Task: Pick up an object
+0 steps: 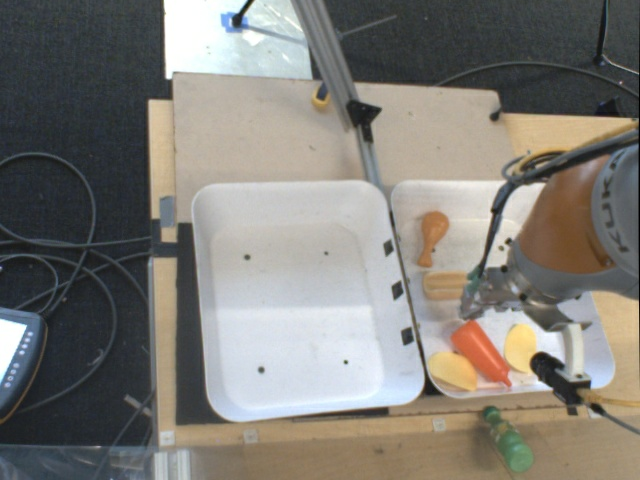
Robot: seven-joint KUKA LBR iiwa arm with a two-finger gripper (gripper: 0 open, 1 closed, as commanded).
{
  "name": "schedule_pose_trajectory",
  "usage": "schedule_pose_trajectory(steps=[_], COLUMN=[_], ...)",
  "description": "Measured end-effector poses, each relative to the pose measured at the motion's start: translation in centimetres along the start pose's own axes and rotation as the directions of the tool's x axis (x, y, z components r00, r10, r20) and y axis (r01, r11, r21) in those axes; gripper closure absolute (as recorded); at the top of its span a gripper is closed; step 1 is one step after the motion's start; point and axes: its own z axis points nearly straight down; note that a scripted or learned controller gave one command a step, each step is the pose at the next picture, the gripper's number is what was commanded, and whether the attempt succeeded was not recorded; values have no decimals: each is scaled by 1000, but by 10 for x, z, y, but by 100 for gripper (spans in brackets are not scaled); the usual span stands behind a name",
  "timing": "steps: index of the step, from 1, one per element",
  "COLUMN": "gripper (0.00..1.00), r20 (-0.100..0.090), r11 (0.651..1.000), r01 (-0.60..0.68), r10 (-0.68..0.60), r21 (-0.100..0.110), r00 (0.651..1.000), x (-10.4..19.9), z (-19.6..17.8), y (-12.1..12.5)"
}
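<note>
Camera view looks down at a slant on the table [270, 128], where two white bins sit side by side. The left bin [300, 298] takes up the middle of the frame; the right bin [410, 200] lies at the lower right, and much of it is covered by the arm [575, 228], whose orange band bulks over its right half. The gripper [478, 296] hangs low over the middle of the right bin, a dark tangle of metal and cable; I cannot tell whether the jaws are spread or closed, and nothing is plainly seen between them. Just left of it a tan block [443, 285] pokes out, its right end hidden under the gripper. Above that lies a drumstick-shaped toy [432, 236]. Below the gripper an orange-red carrot-like toy [480, 351] slants toward the lower right, with a yellow piece [453, 371] at its left and another yellow piece [520, 346] at its right. A green bottle [508, 444] lies on the table outside the bins, at the bottom edge.
</note>
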Motion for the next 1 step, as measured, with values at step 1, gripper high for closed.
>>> schedule_pose_trajectory(steps=[1], gripper=[100], r20=[1], r11=[1000], r01=[6], r10=[-6], r21=[-6], r00=[1000], x=[2], z=[-63], y=[6])
